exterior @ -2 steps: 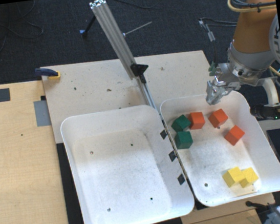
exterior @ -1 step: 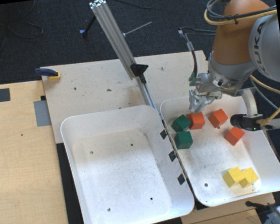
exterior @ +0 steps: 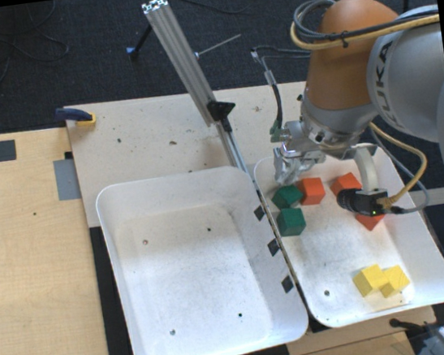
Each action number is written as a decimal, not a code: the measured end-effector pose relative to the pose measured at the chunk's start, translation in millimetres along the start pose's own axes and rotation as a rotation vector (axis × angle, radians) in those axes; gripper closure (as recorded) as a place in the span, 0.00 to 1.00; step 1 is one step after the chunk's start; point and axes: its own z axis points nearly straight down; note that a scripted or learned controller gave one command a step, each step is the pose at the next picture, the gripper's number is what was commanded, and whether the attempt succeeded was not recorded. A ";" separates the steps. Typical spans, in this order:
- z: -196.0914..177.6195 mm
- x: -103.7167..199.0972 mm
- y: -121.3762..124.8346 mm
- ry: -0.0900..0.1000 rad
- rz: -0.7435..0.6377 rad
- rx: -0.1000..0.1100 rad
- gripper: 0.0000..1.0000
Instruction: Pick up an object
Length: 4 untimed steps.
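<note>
The gripper [exterior: 287, 163] hangs just above the green blocks [exterior: 289, 208] at the right bin's [exterior: 434, 286] left wall. Finger state cannot be determined. The blocks look light, rigid and flat-sided; opposite faces suit the grasp.

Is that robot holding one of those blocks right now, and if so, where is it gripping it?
It cannot be told. The gripper sits just above a green block in the right bin, with no block visibly held.
</note>
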 end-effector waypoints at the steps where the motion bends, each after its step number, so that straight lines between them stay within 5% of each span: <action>1: 5.3 46.3 -15.1 -0.001 0.001 0.001 1.00; 2: 23.7 101.8 -11.8 -0.001 0.000 0.003 1.00; 3: 4.0 105.4 -12.6 -0.002 0.005 -0.002 1.00; 4: 5.0 105.1 -12.8 -0.003 0.006 -0.001 0.00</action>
